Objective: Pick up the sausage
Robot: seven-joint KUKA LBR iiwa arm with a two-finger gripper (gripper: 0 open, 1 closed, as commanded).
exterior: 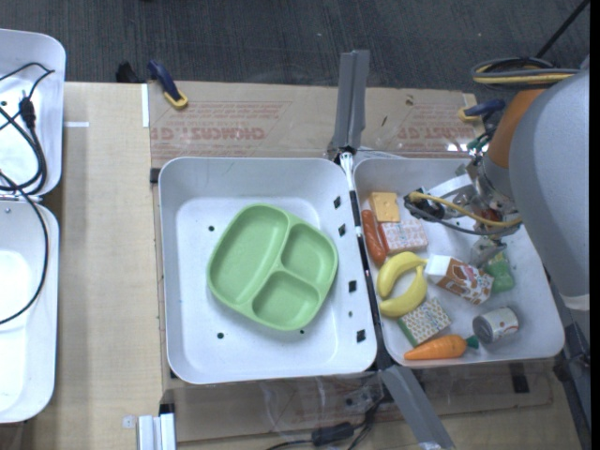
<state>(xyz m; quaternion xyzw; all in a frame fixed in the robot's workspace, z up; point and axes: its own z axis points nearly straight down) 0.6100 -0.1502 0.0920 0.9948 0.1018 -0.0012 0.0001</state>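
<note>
Sausage point(373, 237): lies in the right bin point(553, 331) against its left wall, long axis running top to bottom of the frame, slightly slanted
Gripper point(487, 216): at the bin's upper right, well right of the sausage; whether it is open or closed cannot be told
Neighbours: cheese block point(384, 206) and cracker box point(405, 236) just right of the sausage, banana point(401, 284) just below it
Left bin point(173, 279): holds a green divided plate point(272, 266)

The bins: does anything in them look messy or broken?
Nothing looks broken or spilled. The right bin is just crowded: the sausage lies against its left wall beside the banana, with the carrot and can near the front. The green plate sits flat in the left bin.
</note>
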